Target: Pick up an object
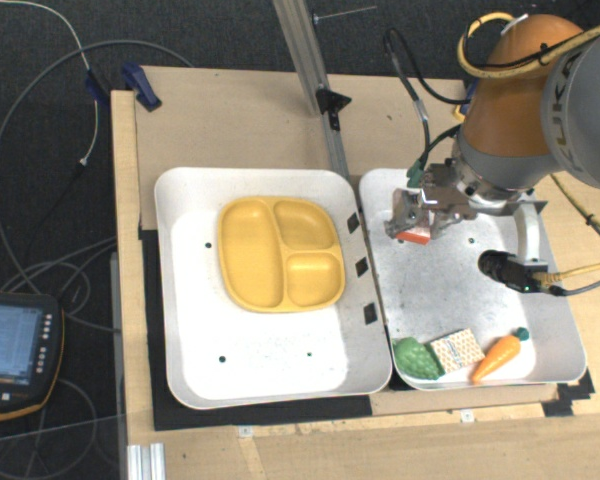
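Taking the yellow divided plate [280, 251] as the reference point: it lies flat in the left white bin [190, 268], filling that bin's middle with its three compartments bare.

The gripper [412, 226] hangs to the plate's right in the view, over the far end of the right bin [450, 298] and about level with the plate's upper edge. A small red-orange piece [412, 236] shows at the gripper's lower tip. From this angle it cannot be told whether the gripper is spread or closed, or whether that piece is gripped or merely lies beneath it.

Three other candidate objects sit in a row below and to the right of the plate, along the right bin's near edge. The green item [415, 358] is closest to the plate. The checked block [453, 350] touches or nearly touches it. The carrot [495, 358] is farthest from the plate, tilted with its green top pointing up and away. All three are well apart from the gripper, with open bin floor between.

Obstructions: the grey arm's wrist [510, 118], with its orange band, overhangs the right bin's far right corner. A metal strut [300, 38] rises above the plate. A blue clamp [140, 86] sits at the bench corner, up and left of the plate. A handheld screen unit [15, 353] lies far to the plate's left, off the bench.
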{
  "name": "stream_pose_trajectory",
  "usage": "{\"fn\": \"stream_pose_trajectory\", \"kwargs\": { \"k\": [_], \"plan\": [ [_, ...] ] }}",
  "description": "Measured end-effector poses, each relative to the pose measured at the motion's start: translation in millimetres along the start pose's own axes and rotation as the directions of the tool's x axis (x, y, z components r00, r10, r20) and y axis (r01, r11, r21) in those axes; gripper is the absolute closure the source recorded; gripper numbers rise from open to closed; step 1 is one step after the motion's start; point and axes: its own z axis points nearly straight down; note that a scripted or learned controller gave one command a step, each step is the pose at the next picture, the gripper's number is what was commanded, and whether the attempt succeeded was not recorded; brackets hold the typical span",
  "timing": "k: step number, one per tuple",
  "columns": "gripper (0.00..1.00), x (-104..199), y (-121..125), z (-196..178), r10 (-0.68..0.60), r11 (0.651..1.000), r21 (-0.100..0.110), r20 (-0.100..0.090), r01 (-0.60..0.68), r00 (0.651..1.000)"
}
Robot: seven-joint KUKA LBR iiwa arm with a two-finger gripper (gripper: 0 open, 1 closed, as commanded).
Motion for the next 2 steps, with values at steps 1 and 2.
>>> {"fn": "stream_pose_trajectory", "kwargs": {
  "k": [1,2],
  "plan": [
    [1.0,48.7,19.5,0.1,0.0,1.0,-0.006,0.002,0.0,1.0],
    [1.0,102.3,27.3,10.1,0.001,1.0,-0.005,0.001,-0.001,1.0]
  ]
}}
